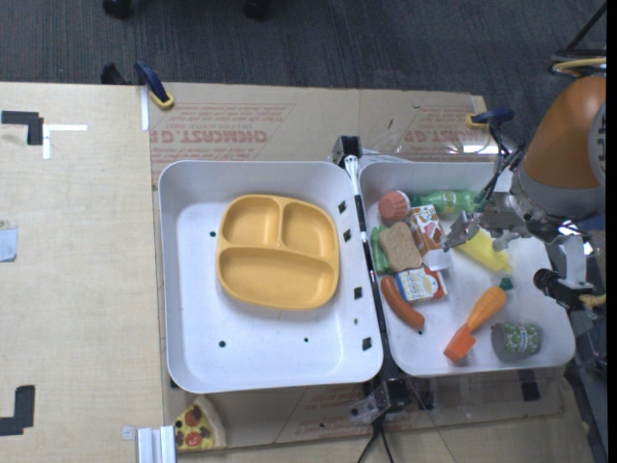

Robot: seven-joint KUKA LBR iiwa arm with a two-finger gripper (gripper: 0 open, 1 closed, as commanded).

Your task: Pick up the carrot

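The carrot [475,322] is orange and lies slanted in the right bin [540,360], near its front edge, thick end up and to the right. My gripper [464,230] hangs over the middle of that bin, above and slightly left of the carrot, next to a yellow toy [482,249]. It is well apart from the carrot and nothing shows held in it. The grey arm with its orange band [571,143] comes in from the right.
Around the carrot lie a grey-green round item [516,339], a red sausage [403,302], two small cartons [421,285], a bread slice [398,247], a red fruit [393,205] and a green item [448,201]. The left bin [193,336] holds a yellow divided plate [280,251].
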